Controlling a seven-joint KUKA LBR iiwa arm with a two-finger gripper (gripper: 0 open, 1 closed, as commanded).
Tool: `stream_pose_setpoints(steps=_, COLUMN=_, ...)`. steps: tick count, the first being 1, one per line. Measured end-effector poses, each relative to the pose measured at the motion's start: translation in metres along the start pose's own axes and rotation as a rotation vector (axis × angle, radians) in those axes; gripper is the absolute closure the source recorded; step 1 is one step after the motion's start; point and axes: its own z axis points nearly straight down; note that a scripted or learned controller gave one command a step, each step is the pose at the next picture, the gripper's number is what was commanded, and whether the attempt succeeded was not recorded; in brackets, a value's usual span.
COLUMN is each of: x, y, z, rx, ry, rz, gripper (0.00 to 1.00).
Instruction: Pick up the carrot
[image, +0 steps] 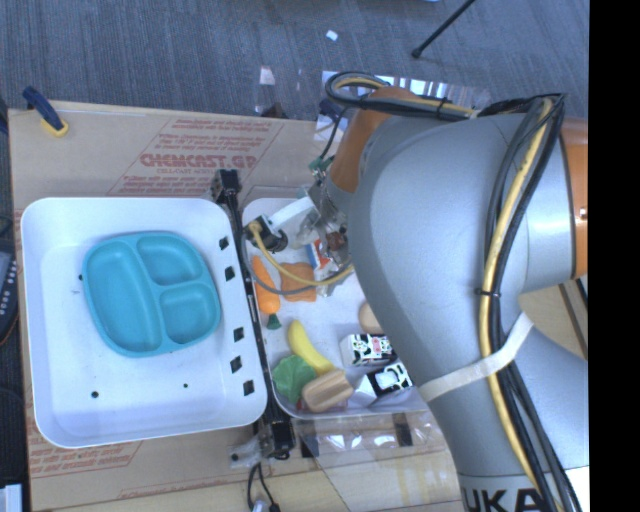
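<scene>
The carrot, a slim orange piece, lies along the left wall of the right bin, near that bin's far end. My gripper hangs just above and to the right of it, low over the bin's far left corner, with white parts and a yellow cable around it. The big grey arm covers most of the right bin. I see nothing lifted off the bin floor.
In the right bin lie an orange-brown piece beside the carrot, a yellow banana, a green item, a tan block and two black-and-white items. The left bin holds a blue divided plate.
</scene>
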Motion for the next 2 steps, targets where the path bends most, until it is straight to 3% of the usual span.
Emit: stream_pose_setpoints(steps=2, x=-0.0037, y=-0.0012, z=0.0011, rx=0.004, ry=-0.006, rz=0.002, gripper=0.0)
